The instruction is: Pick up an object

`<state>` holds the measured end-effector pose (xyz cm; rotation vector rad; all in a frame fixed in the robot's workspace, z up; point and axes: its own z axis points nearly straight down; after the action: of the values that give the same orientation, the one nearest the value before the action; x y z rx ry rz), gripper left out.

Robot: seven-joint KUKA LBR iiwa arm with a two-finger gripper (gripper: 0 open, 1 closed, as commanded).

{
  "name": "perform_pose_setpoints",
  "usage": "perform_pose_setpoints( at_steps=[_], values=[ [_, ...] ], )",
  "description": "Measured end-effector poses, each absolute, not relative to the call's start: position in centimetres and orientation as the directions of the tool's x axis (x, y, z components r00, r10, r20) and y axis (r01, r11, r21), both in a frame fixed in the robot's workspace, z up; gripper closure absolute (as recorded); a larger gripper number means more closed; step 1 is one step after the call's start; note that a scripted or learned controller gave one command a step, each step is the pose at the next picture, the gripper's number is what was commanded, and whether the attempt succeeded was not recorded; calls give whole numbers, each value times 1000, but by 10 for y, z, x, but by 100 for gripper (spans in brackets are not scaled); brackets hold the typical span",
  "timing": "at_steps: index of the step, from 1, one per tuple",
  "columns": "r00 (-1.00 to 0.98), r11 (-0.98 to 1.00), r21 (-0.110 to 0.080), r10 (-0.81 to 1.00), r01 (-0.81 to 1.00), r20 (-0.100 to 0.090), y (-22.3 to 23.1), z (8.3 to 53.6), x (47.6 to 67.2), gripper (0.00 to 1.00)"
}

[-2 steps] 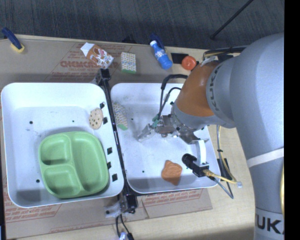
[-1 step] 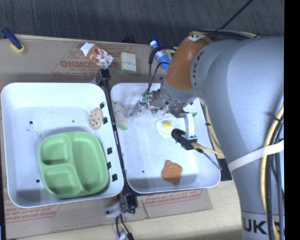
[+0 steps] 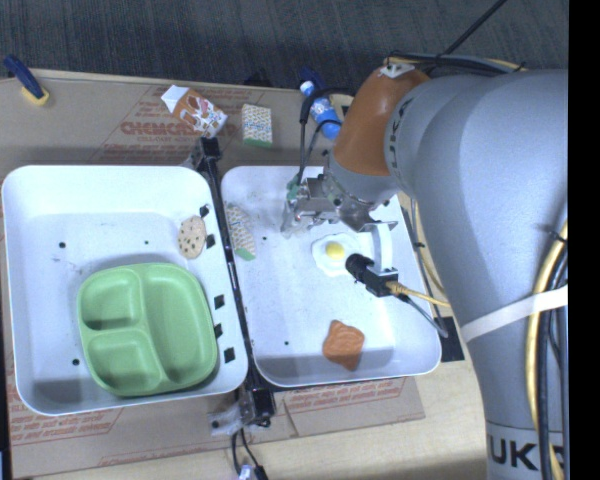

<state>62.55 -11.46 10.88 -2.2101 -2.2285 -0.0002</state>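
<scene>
Gripper (image 3: 302, 206) low in the right bin (image 3: 280, 353), just beside the fried egg toy (image 3: 332, 255); jaws' state impossible to tell. Nothing visibly held. Risk: closing off-centre, nudging the flat egg aside instead of lifting it.

Two white bins (image 3: 40, 193), side by side on the surface (image 3: 110, 133).

One pincer (image 3: 302, 206), over the right bin's far end.

Just beside the pincer, nearer the camera: one fried egg (image 3: 331, 256). Farther the same way: one orange piece (image 3: 343, 343).

Left of the pincer: one pale ridged strip (image 3: 241, 230), then one cookie (image 3: 191, 236) in the left bin.

Well left and nearer: one green tray (image 3: 146, 326), three compartments.

Beyond the bins, on the surface: two small packets (image 3: 193, 111), one blue clip (image 3: 26, 79).
</scene>
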Motion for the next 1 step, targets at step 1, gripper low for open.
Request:
perform_pose_setpoints(
  at_steps=[1],
  values=[
    [-7, 7, 2, 1000, 1000, 2, -51, 193, 657, 100]
  ],
)
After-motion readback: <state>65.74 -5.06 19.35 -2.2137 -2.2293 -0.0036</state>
